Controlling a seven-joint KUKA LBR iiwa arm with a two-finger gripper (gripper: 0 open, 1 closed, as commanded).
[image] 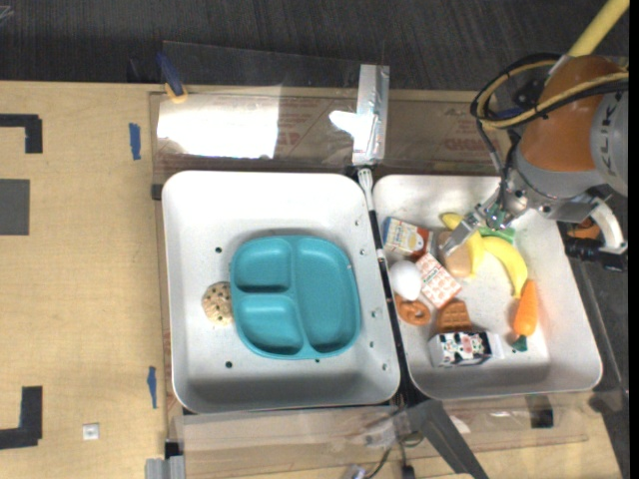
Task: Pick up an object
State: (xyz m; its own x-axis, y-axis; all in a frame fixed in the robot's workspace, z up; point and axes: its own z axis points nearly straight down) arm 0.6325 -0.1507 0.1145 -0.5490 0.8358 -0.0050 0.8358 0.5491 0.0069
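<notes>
Camera view puts the gripper (477, 223) low in the right bin (569, 372), near its back edge, just above the banana (499, 257) and a pale round thing touching it. I judge this the reaching step, with nothing lifted yet. From this slant I cannot tell how the jaws stand. Next I would want them centred over the banana, clear of the carrot (525, 309) by the right wall. The left bin (190, 218) carries a teal tray (297, 294) and a cookie (218, 303).
</notes>
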